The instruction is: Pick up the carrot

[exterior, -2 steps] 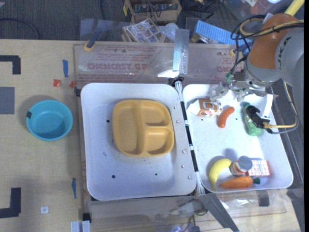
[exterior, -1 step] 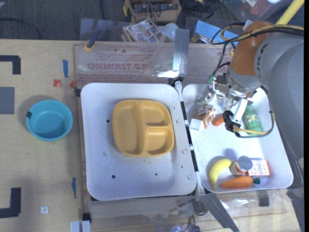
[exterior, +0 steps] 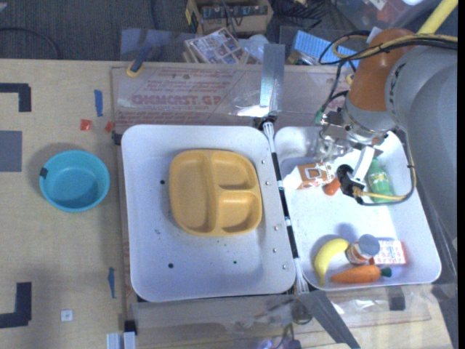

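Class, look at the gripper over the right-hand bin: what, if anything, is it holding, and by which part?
It cannot be told. The gripper sits at the far end of the right bin, away from the carrot, which lies untouched near the front.

carrot (exterior: 357, 274): orange, green stub at its right end, lying flat, roughly horizontal, at front edge of right bin, touching banana.

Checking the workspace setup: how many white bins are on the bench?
2: the left bin holds a yellow divided plate; the right bin holds the carrot.
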